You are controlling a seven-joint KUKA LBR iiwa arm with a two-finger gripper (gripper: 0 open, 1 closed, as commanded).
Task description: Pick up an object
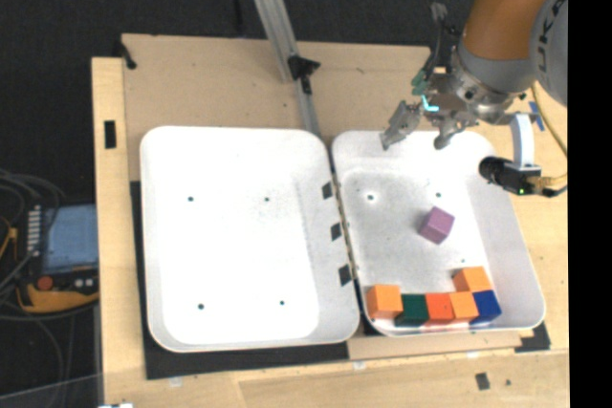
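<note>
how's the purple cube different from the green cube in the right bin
The purple cube sits alone near the right bin's middle, turned at an angle; the green cube is packed into the row of blocks along the near edge, squared to it, touching orange neighbours. Both look similar in size and lie in the same bin.

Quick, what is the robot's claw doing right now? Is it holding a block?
Gripper: open, fingers spread, holding nothing, above the far end of the right bin. The purple block lies loose in the bin.
</note>
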